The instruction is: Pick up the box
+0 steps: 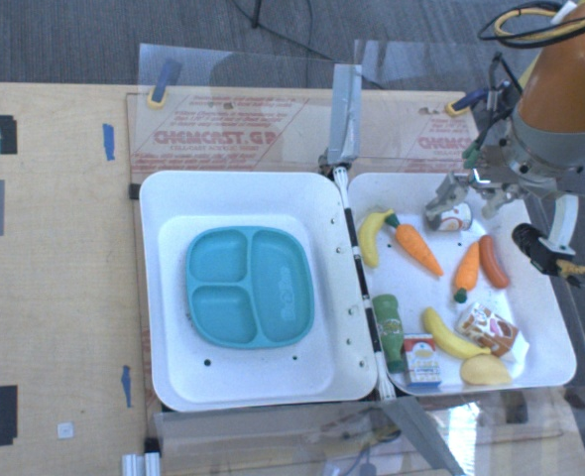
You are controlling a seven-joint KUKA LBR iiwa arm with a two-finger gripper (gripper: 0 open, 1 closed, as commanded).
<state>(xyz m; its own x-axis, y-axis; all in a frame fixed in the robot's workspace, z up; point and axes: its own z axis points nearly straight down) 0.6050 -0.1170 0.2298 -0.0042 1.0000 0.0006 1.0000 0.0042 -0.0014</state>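
The box [422, 358] is small, red and white with a blue lower part. It lies flat at the front edge of the right bin [545, 365], beside a green bottle [387, 330]. My gripper [467, 204] hangs over the back of that bin, far from the box. Its two grey fingers [439, 209] are spread apart, so it is open, with a small white object [455, 219] just below and between them. The fingers are not closed on anything that I can see.
The right bin also holds two bananas [372, 236] [449, 335], two carrots [416, 249] [467, 269], a sausage [493, 261], a wrapped snack [488, 327] and a yellow fruit [485, 370]. A blue divided plate [250, 287] lies in the left bin [164, 266].
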